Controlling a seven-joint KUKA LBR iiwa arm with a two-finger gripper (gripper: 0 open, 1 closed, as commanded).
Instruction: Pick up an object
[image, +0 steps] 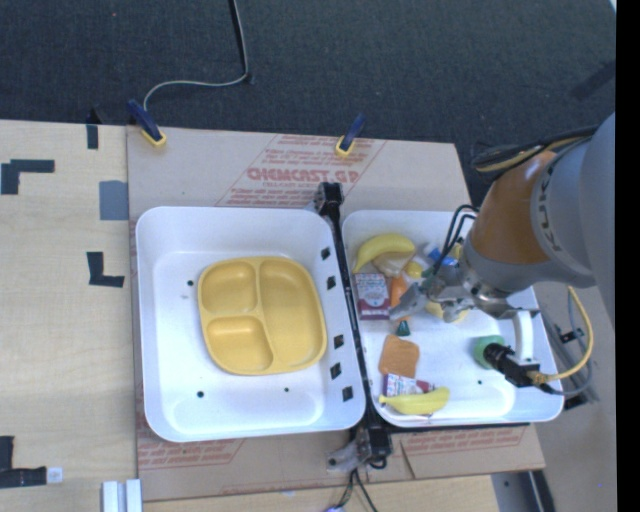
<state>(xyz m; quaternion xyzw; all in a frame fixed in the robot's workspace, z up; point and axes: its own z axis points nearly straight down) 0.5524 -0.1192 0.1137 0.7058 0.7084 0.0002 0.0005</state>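
So the arm comes in from the right and its claw (432, 298) is parked low over the right bin (505, 402), right in the thick of the clutter near that bin's upper middle. Honestly can't tell how wide the claw is or whether it's got anything, the wrist blocks the business end from this angle. The pickable stuff is all in that right bin: a banana (385, 247) up top, a small red-and-white packet (371, 293) against the divider, an orange slab (399, 355) below it, a second banana (419, 402) at the bottom edge lying on another packet (400, 384), plus a green thing (488, 351) over to the right. My guess is the claw's low there because that's where things are densest, so a blind grab has the best odds, but crowding also means it could just shove stuff around. The left bin (160, 330) has a yellow divided plate (262, 313) sitting flat in the middle, well apart from the arm. Both bins sit on cardboard (300, 170) clamped to the tabletop, presumably so nothing slides.
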